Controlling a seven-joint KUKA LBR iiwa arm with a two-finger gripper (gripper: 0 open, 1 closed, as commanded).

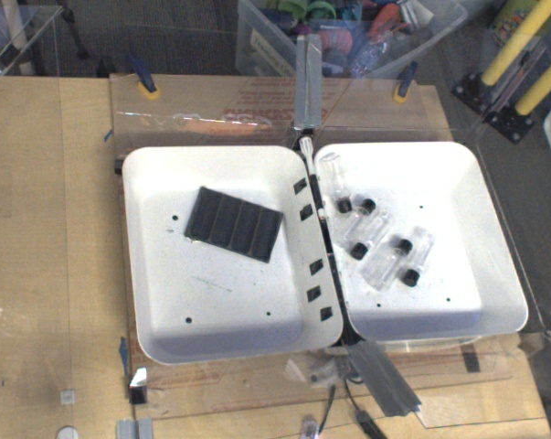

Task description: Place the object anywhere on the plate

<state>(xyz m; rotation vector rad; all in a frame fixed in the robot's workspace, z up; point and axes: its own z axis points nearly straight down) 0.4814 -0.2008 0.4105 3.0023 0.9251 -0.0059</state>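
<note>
Several black-capped vials (381,262) lie at mixed angles, off the plate (234,224); claw state cannot be told.

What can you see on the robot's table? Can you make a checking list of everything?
Surface: wooden bench bearing two shallow white bins, left bin and right bin, side by side.
Job's things: dark ridged rectangular plate lying flat in the left bin; small clear plastic bottles with black caps clustered in the right bin.
Clutter: nothing seen in the bins.
Hand: nothing seen.
Cables: thin dark cable at the bench's near edge.
Surroundings: clear tub of colourful toys behind the bins.
</note>
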